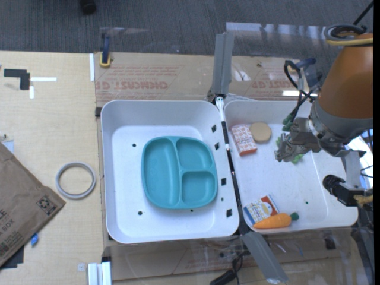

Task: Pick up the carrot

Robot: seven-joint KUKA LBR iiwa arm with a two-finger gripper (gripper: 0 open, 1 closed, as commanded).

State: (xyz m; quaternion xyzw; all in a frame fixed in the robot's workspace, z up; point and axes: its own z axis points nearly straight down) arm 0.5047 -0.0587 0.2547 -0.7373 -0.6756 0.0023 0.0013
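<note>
Carrot [274, 221]: orange, with a green stub at its right end; lies on its side near the front edge of the right bin [309, 177], long axis running left to right with a slight tilt. Nothing grips it.

Packet [260, 208]: small, printed, touching the carrot along its upper left side. The closeness matters for any grasp.

Box [243, 139]: red and white, at the rear left of the same bin. Disc [260, 132]: tan, round, just beside the box on its right.

Tool [291, 149]: grey, hanging over the rear middle of the right bin, well apart from the carrot. It looks low, near the floor of the bin; something greenish sits at its tip, too blurred to name. Whether it is released or clenched I cannot tell from here.

Arm [347, 85]: grey with an orange band, entering from the right.

Left bin [110, 159]: holds a teal plate [179, 172] with three compartments. Counter [47, 123]: carries a tape ring [75, 179] and a brown carton [21, 203], both well away.

Step in hand, as I judge it: bringing the tool over the carrot. To do it well, it should travel toward the front of the bin, centre over the carrot's thick middle, turn so the closing line crosses the short axis, and come down right of the packet so that only the carrot is caught. The bin's front wall is near; a straight vertical descent seems safest.
</note>
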